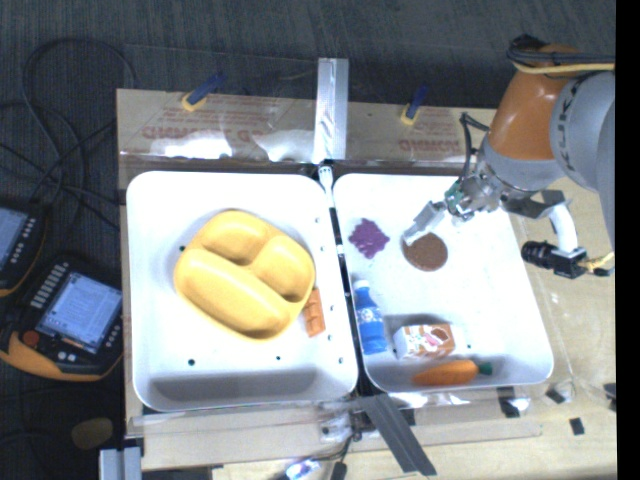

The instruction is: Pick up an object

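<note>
Brown disc (428, 253) flat in right bin (520, 298)

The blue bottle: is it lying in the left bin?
No. The blue bottle lies in the right bin, close to its left wall, beside the small carton.

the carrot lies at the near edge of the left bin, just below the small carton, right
Not quite. The camera view shows the carrot at the near edge of the right bin, not the left one. It does lie just below the small carton. The left bin holds the large yellow object instead.
</note>
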Controlling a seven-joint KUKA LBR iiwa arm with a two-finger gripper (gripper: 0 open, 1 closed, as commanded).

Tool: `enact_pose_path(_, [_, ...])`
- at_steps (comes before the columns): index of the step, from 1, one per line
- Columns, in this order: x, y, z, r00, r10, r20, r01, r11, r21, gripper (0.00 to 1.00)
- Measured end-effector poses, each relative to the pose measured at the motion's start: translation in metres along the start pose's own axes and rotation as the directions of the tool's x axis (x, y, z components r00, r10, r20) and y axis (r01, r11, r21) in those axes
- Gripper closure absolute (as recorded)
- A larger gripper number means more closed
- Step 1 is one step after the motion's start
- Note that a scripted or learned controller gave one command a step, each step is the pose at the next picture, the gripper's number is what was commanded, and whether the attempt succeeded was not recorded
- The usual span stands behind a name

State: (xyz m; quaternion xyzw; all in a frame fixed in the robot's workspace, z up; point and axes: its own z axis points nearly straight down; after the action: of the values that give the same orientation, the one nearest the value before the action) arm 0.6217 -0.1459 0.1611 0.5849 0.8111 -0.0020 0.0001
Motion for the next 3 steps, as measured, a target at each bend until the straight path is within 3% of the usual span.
enact_pose_path(1, [0.0,0.004,0.068,1.0,0.009,0.009,-0.009,1.0,-0.016,0.0])
enact_pose_path(2, [-0.001,0.005,0.057,1.0,0.007,0.013,-0.007,1.0,-0.02,1.0])
enact_pose_path(3, [0.048,-0.001,-0.037,0.999,-0.052,-0.002,0.052,0.999,-0.003,1.0])
